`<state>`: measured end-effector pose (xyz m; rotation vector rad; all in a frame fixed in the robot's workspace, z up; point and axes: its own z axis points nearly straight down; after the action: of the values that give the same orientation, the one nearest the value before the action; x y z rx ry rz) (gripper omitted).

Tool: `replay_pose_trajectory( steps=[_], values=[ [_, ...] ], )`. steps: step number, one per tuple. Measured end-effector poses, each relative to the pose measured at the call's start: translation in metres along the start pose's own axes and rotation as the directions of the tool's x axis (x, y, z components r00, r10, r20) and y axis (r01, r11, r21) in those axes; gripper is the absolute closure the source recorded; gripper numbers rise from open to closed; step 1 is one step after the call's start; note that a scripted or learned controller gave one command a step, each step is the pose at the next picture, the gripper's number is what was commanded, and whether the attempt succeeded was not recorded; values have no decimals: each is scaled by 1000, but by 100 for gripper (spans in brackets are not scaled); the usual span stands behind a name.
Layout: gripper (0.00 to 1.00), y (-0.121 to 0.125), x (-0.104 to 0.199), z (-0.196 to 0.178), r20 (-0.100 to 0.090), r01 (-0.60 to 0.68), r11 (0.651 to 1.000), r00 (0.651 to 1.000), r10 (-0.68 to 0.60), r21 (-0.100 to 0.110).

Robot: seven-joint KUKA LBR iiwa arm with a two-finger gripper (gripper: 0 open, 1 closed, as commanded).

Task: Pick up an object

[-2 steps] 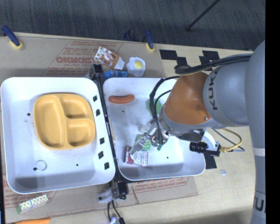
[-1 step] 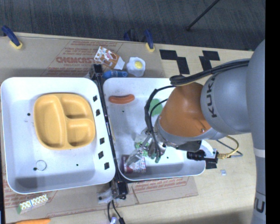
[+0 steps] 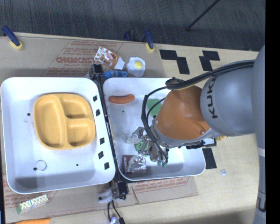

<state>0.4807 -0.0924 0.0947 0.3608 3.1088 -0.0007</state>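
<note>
target: dark packet [image 3: 134, 164] at lower centre of frame, right bin [image 3: 196, 164] | gripper [image 3: 151, 152] just above-right of it, grip state you cannot tell | centre over packet before you descend; avoid hot dog [image 3: 122, 98]

Yellow divided tray [image 3: 64, 120]: in the left bin [image 3: 14, 139], frame's left.
Blue clamps [image 3: 11, 36]: bench's top edge.
Wrapped packet [image 3: 32, 203]: lower left, outside the bins.

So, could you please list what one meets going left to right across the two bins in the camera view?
Yellow tray → hot dog → orange band of the arm, over the right bin.
</note>
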Motion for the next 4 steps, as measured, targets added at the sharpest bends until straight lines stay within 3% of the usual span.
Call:
replay_pose_trajectory(
  steps=[1,2,3,4],
  values=[
    [100,1,1,-10,-10,3,1000,1000,-3,0],
    [0,1,1,-10,-10,3,1000,1000,-3,0],
    [100,1,0,-20,-11,5,1000,1000,-5,0],
    [0,1,1,-20,-12,5,1000,1000,-5,0]
  ],
)
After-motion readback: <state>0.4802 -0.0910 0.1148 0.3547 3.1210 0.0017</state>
